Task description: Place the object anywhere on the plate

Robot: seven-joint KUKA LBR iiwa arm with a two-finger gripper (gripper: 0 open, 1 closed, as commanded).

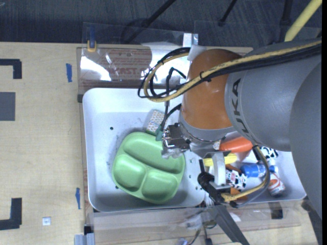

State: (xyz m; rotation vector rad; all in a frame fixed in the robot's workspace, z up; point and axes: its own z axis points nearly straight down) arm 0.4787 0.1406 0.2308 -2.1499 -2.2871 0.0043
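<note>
The grey arm point(271, 86) covers most of the white bin point(97, 137). The green plate point(145, 168), split into 3 sections, lies in the bin's left half. The gripper point(172, 141) sits at the plate's upper right edge; its state cannot be told. Small toys point(250, 170) cluster right of it, well apart from the plate.

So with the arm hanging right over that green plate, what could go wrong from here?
1. The arm hides much of the bin from the camera, so a missed drop could go unseen.
2. The gripper hangs at the edge of the plate, so whatever it sets down might land on the rim and slide off.
3. Loose cables near the wrist could snag.
</note>
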